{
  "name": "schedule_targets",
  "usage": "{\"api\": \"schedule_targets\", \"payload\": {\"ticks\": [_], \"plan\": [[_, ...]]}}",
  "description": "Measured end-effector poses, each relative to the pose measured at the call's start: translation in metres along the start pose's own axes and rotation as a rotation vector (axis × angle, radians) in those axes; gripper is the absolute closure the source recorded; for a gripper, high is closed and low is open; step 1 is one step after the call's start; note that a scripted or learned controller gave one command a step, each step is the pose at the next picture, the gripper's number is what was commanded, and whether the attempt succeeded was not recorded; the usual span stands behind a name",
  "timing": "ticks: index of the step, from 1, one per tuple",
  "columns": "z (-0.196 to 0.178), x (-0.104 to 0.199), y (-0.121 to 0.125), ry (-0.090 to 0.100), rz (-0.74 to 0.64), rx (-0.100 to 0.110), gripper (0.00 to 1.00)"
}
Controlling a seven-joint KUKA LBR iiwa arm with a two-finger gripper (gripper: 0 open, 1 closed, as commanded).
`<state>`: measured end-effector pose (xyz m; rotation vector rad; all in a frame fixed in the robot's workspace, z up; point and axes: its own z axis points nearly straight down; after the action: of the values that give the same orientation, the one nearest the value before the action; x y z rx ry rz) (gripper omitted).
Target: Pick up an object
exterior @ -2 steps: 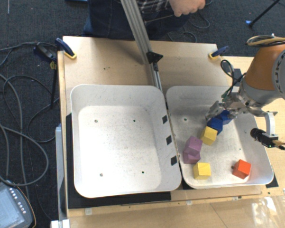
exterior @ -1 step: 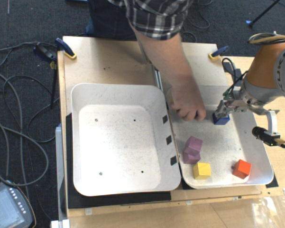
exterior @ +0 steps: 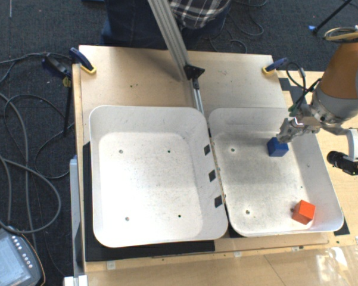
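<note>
- The jaws [exterior: 288, 130] of the grey arm sit at the right of the frame, over the upper part of the right-hand bin, and point down and to the left.
- How far the jaws stand apart cannot be told; the tips are small and blurred against the bin floor.
- A small blue cube [exterior: 277, 147] lies just below and left of the jaw tips, touching or nearly touching them; whether it is gripped cannot be told.
- The blue cube rests in the upper right part of the shallow white right-hand bin [exterior: 256, 183].
- A small orange cube [exterior: 304, 212] lies in the lower right corner of the same bin, well apart from the blue one.
- The grey arm with its orange band [exterior: 344, 70] comes in from the right edge of the frame, above the bin.
- The shallow white left-hand bin [exterior: 149, 177] lies just beside the right one, their rims meeting at mid-frame.
- Both bins rest on a tan board surface [exterior: 143, 76], held by yellow-and-blue clamps [exterior: 83, 61] at its upper corners.
- A slanting metal pole [exterior: 170, 28] crosses the top of the frame down to the bins' meeting edge.
</note>
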<state>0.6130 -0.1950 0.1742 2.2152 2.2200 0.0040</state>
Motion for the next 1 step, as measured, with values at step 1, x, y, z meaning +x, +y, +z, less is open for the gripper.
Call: {"api": "schedule_targets", "payload": {"ticks": [1], "plan": [[-0.0598,-0.0026,-0.0064,-0.001,0.001,-0.002,1.0]]}}
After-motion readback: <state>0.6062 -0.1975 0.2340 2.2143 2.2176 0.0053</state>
